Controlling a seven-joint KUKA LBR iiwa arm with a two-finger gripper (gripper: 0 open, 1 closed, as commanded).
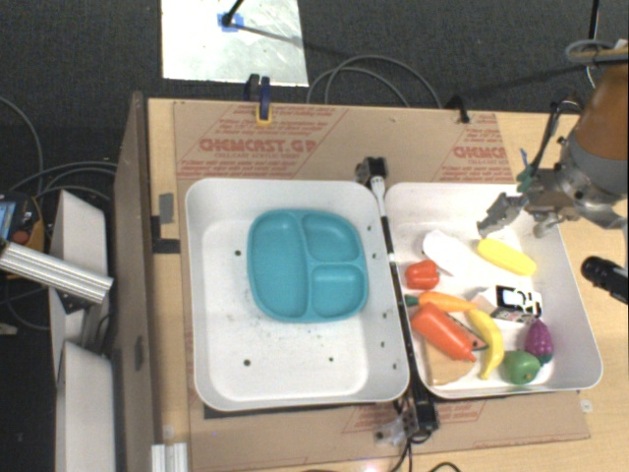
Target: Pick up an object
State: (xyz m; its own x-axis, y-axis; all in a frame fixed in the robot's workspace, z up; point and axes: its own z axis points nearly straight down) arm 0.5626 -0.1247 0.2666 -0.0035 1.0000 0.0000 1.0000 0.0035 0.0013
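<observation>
Holding a teal plate (307,265), left bin (211,362); toy food fills right bin (580,357); jaws' state unclear

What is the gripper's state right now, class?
Gripper: open, holding nothing, above the right bin near the yellow corn.

Bench surroundings

A silver sheet (234,28) is laid on the dark floor beyond the bench; a yellow clamp (261,101) is fixed at the cardboard's (295,141) far edge.
</observation>
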